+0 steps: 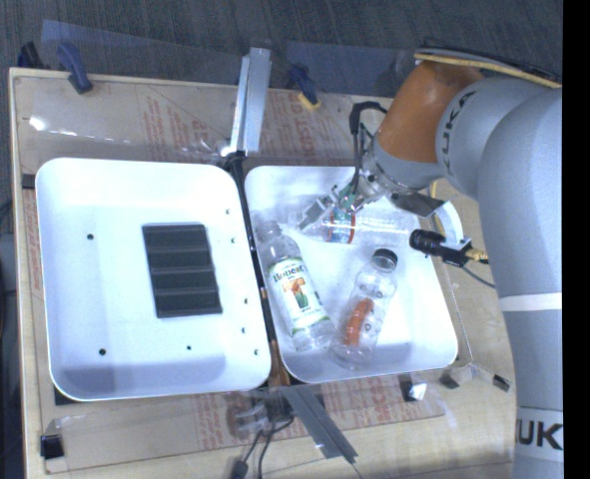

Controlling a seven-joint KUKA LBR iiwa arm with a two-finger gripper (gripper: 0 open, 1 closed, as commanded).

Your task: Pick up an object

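In the left bin a black ribbed tray lay flat near the middle. In the right bin three clear plastic bottles lay on their sides. The one with the white and green label rested along the left wall. To its right lay a bottle with an orange label and dark cap. Above them, a bottle with a red band lay across the upper part of the bin, just beside the gripper.

Whether the gripper had anything in its grasp could not be told; the wrist hid that.

The bottles looked empty or nearly so: light, smooth, slippery, and prone to rolling or denting. The safest hold was probably across the body at mid-length, squarely over its width, where the labelled wall gives some friction.
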